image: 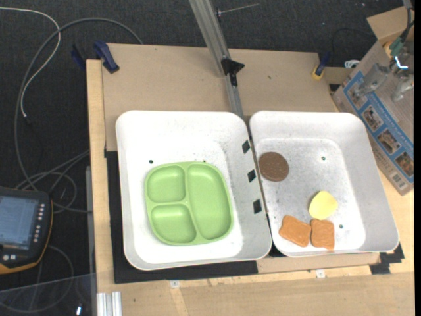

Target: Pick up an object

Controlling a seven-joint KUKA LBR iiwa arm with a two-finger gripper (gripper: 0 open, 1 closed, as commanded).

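Honestly, we cannot tell what state the gripper is in, whether spread or closed, and no object sits lifted off a bin floor, so we judge the pick as not yet begun.

Since the arm comes in from the right, we place things by that approach. The right bin (368, 151) is the first one the gripper would meet, and it holds all the small candidates. The yellow piece (323, 205) lies closest to the entry side. Just beyond and below it, two orange-brown pieces (295, 231) lie side by side, touching or nearly so, close to the bin's front wall. The brown disc (273, 166) lies farthest across this bin, hard by the wall shared with the left bin (131, 151).

The left bin, a longer reach, holds a green divided plate (189, 201), flat and open side up.

We think the yellow piece is the easiest target: it stands apart from its neighbours, leaving room on either side for a descent. The orange-brown pair crowd each other and the wall, so a closing grasp could shove one aside. The disc looks thin and flat, and the plate broad, both poor fits for a two-finger grip.
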